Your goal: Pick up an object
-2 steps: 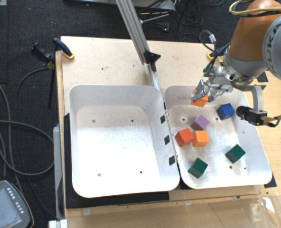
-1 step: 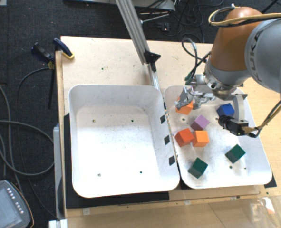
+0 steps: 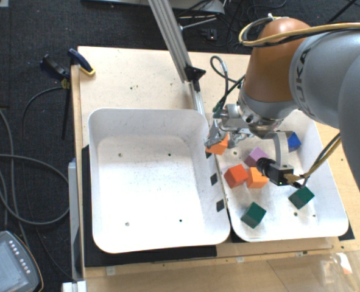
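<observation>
1. My arm [image 3: 314,59] comes in from 3 o'clock and hangs over the right bin [image 3: 332,221].
2. My gripper [image 3: 221,137] is at the bin's 10 o'clock side, right by the wall between the two bins.
3. An orange block [image 3: 218,143] sits at my gripper's tip. I can't tell if my fingers are apart or together, or if they hold it.
4. More blocks lie in the right bin. Another orange block [image 3: 236,176] is near the middle, and a lighter orange block [image 3: 256,178] is touching it at its 3 o'clock side.
5. A purple block [image 3: 255,157] is just at 12 o'clock from those two.
6. A blue block [image 3: 293,142] is at 2 o'clock in the bin, partly hidden by my arm.
7. A green block [image 3: 253,214] lies at 6 o'clock, near the front edge.
8. Another green block [image 3: 301,197] lies at 4 o'clock.
9. The left bin [image 3: 106,224] sits beside the right one, at its 9 o'clock side.
</observation>
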